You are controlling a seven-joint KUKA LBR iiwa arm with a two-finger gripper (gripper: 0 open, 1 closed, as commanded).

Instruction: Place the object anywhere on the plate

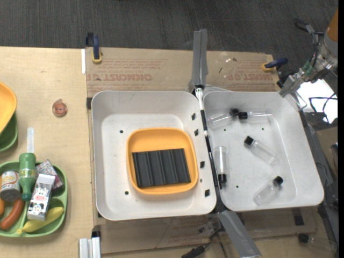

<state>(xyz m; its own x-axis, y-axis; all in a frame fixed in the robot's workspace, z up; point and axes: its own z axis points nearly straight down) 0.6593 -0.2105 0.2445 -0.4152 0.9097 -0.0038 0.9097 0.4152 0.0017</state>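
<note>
In the bench's right bin (314, 160), well apart from the orange plate (161, 135) in the left bin (107, 160), loose vials lie, and the central vial (259, 148) is best taken across its narrow body by the gripper (292, 83), whose state cannot be told, above that bin's far right corner.

Plate (161, 138) in left bin (107, 144); vials (258, 149) right
</note>
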